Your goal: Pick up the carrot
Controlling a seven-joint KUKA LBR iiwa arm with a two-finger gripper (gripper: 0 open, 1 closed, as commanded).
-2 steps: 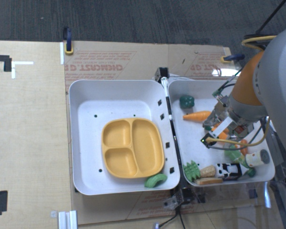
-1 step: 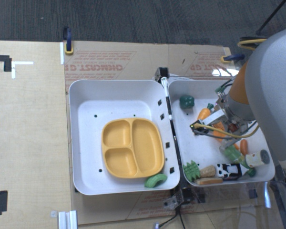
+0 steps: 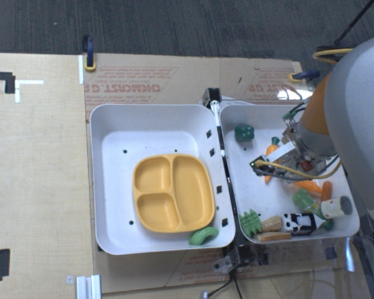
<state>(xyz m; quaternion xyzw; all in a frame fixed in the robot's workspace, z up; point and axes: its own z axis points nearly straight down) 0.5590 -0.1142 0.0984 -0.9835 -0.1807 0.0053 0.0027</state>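
The gripper [image 3: 297, 162] hangs low over the middle right of the right bin [image 3: 257, 120], under the grey arm with its orange band. An orange carrot [image 3: 309, 187] lies just below and in front of the gripper, partly hidden by it. A smaller orange piece with a green tip [image 3: 272, 147] lies just to the gripper's left. From this angle nothing is seen held.
The right bin also holds a dark green toy [image 3: 244, 132], a light green piece [image 3: 303, 199], a spiky green toy [image 3: 250, 222], a tan piece [image 3: 271, 223], a black-and-white toy [image 3: 299, 223] and a white cylinder [image 3: 336, 207]. In the left bin sit a yellow divided plate [image 3: 173, 192] and a green piece [image 3: 204, 235].
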